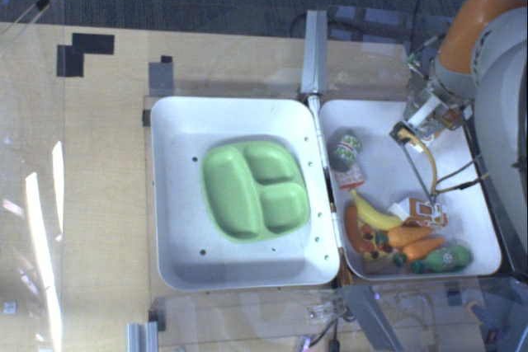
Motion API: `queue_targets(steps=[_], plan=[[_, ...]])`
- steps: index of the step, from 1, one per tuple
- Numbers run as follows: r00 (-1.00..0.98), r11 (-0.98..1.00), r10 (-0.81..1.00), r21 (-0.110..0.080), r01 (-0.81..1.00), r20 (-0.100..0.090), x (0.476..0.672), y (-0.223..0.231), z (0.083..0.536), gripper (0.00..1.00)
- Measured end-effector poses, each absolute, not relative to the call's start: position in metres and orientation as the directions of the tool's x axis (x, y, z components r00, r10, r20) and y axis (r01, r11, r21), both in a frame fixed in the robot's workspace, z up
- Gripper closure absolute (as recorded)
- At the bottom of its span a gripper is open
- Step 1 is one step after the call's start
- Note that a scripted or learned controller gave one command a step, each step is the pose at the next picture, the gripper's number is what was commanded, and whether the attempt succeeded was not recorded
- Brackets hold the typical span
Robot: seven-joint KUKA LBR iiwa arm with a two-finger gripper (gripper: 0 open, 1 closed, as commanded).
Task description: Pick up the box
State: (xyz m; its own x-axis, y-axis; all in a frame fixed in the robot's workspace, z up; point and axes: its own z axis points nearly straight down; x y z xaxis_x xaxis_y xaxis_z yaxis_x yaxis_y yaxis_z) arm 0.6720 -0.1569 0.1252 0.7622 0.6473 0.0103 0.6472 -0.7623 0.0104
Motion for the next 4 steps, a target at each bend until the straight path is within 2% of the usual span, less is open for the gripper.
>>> queue_targets(steps=[1, 2, 3, 4], plan=[[0.761, -0.761, 0.649, 0.008, 0.649, 0.008, 0.671, -0.157, 0.125, 0.0], [0.913, -0.913, 0.407, 0.003, 0.407, 0.004, 0.665, -0.196, 0.161, 0.0], [0.871, -0.871, 0.491, 0.002, 0.491, 0.005, 0.656, -0.111, 0.087, 0.0], [0.87, -0.87, 0.493, 0.004, 0.493, 0.013, 0.659, -0.11, 0.1, 1.0]])
